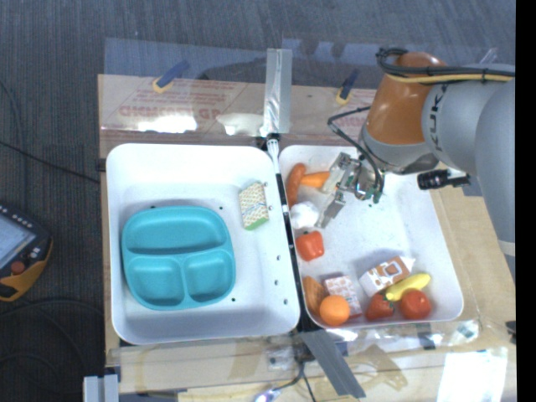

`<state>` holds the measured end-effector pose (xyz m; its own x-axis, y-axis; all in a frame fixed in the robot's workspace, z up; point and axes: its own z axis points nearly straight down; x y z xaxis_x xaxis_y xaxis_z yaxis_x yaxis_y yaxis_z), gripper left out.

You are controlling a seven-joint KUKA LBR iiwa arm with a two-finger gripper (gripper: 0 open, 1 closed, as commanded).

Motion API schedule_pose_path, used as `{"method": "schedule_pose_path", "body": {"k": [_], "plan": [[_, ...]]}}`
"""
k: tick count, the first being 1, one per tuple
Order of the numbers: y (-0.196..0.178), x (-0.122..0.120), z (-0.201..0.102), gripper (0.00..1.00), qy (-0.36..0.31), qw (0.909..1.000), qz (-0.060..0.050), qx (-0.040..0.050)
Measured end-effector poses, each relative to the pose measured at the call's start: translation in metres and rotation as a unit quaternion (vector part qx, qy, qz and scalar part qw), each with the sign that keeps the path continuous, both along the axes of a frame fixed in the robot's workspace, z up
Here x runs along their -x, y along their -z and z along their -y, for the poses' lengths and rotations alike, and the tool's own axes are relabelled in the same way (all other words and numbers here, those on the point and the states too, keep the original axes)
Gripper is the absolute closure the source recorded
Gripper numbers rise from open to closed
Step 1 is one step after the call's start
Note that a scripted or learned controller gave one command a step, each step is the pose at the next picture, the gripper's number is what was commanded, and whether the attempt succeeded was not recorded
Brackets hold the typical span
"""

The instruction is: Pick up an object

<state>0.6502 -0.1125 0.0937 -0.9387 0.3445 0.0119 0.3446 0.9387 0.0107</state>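
The gripper is down in the right bin, up at the bin's 11 o'clock corner, right over a tight cluster of toy food. How far it is open I cannot tell from this angle, and nothing visibly sits in it.

Candidates for the pick: the carrot lies at 9 o'clock from the gripper, just beside it; a white lump sits at 7 o'clock, touching or nearly touching the tool; the red pepper is below that. Along the bin's 6 o'clock edge: an orange, a small carton, a banana and a tomato, well apart from the gripper.

Risks, as I judge them: the carrot and the white lump crowd against the divider wall, so a close could land on the wall, or pinch 2 pieces at once and squirt 1 out. Rounded plastic like this likely slips on a shallow bite.

Arm pose: the grey link reaches in from 3 o'clock, the orange band sits above the wrist, and the tool tilts down toward 8 o'clock. In the left bin, a teal tray and a sponge lie untouched.
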Motion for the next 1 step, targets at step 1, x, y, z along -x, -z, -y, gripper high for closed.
{"method": "schedule_pose_path", "body": {"k": [1], "plan": [[-0.0002, -0.0031, -0.0097, 0.00, 0.044, 0.9990, -0.006, 0.0083]]}}
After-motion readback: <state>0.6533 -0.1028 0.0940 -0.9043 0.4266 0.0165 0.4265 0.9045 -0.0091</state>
